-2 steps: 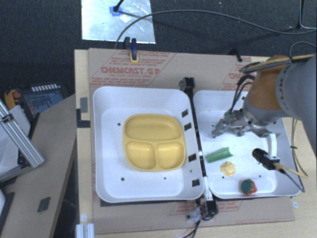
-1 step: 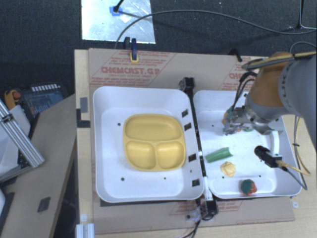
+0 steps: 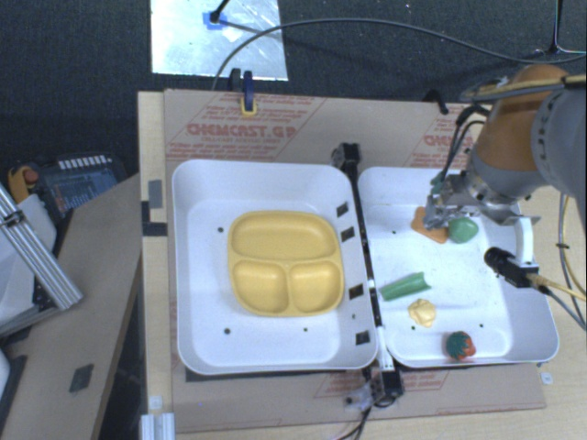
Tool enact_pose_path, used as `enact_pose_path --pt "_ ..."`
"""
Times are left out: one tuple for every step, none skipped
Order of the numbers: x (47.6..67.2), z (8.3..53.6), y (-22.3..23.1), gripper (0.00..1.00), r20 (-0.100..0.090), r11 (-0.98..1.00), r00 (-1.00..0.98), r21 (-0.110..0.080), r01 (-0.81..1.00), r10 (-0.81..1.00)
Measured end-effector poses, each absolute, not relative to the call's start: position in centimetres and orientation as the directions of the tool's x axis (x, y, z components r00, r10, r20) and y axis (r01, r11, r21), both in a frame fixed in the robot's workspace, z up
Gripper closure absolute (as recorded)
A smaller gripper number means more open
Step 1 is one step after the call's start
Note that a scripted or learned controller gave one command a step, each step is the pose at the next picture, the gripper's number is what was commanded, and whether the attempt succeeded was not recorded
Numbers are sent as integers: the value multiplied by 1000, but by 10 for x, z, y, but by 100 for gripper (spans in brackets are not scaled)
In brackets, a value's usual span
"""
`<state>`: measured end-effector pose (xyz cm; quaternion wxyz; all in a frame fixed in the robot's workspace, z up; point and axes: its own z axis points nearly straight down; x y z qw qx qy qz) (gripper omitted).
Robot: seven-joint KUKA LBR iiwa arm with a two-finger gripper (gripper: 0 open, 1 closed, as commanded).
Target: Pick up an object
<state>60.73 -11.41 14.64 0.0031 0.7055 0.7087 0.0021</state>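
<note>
The right bin [image 3: 527, 337] holds several small toy foods. An orange piece [image 3: 427, 222] and a round green piece [image 3: 463, 230] lie together near its back. My gripper [image 3: 446, 211] is low over these two, right at the spot where they meet, and its body hides part of both. Farther forward lie a long green piece [image 3: 404, 287], a small yellow piece [image 3: 422, 313] and a red piece with a green top [image 3: 459, 344]. Nothing is visibly lifted off the bin floor.
The left bin [image 3: 197, 246] holds a yellow divided plate [image 3: 284, 262]. A black divider [image 3: 359, 246] runs between the bins. The grey arm with its orange band [image 3: 514, 131] reaches in from the right, with cables and a black fitting [image 3: 504, 266] over the right bin's right side.
</note>
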Motion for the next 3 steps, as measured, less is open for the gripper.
enact_pose_path --pt "604 192 -119 100 -1 2 -2 6 1000 1000" --pt "605 247 -119 100 -1 5 -5 7 1000 1000" --pt "590 239 -68 100 2 9 -9 1 1000 1000"
